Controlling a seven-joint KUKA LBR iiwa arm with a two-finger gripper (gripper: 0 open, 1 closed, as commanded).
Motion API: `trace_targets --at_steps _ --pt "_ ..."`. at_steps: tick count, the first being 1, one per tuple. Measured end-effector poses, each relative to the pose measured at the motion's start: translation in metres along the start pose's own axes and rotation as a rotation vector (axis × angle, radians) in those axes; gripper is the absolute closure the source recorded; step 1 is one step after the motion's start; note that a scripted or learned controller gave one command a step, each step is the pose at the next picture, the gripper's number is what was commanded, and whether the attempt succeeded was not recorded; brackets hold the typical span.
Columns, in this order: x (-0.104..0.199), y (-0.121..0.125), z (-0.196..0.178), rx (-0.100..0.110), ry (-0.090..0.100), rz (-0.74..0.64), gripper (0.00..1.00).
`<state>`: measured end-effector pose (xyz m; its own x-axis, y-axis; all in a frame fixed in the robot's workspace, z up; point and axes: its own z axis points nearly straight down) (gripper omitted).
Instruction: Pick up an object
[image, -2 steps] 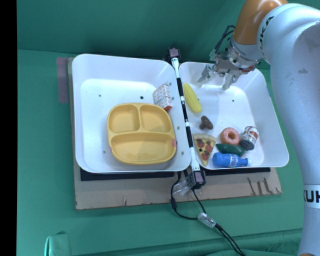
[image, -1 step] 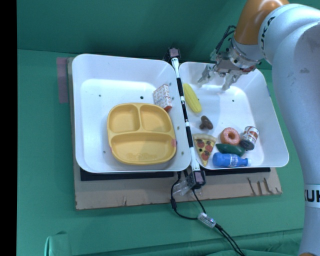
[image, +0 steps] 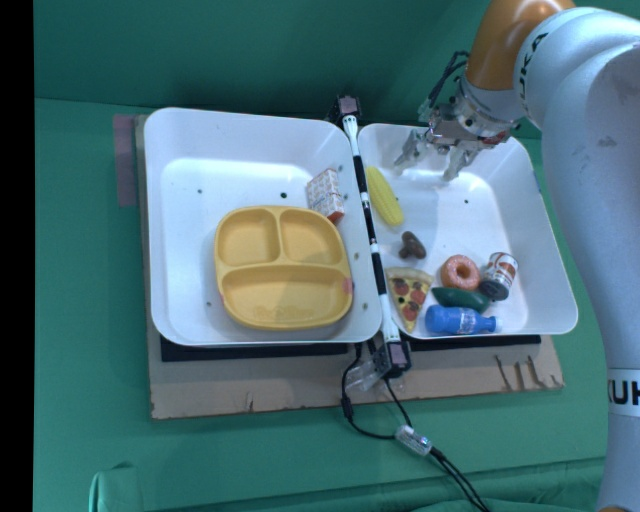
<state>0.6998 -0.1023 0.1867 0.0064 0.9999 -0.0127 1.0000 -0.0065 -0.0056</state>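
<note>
Camera view has the pincer (image: 432, 161) hovering spread wide with nothing in it, over the far end of the right bin (image: 520, 215), just beyond the yellow corn cob (image: 384, 195). No pick made yet; everything's left to do. Nearer than the corn lie a brown lump (image: 412, 244), donut (image: 460, 271), can (image: 497, 275), pizza slice (image: 408, 296) and blue bottle (image: 460, 320). Lettering on the arm reads "KU"; the can's label is too small.
</note>
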Motion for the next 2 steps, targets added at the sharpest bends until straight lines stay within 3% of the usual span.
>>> trace_targets --at_steps 1,2 --pt "0.0038 0.003 -0.0188 -0.009 0.01 0.002 1.0" --pt "0.0019 0.0028 -0.0189 -0.008 0.006 0.003 0.0"
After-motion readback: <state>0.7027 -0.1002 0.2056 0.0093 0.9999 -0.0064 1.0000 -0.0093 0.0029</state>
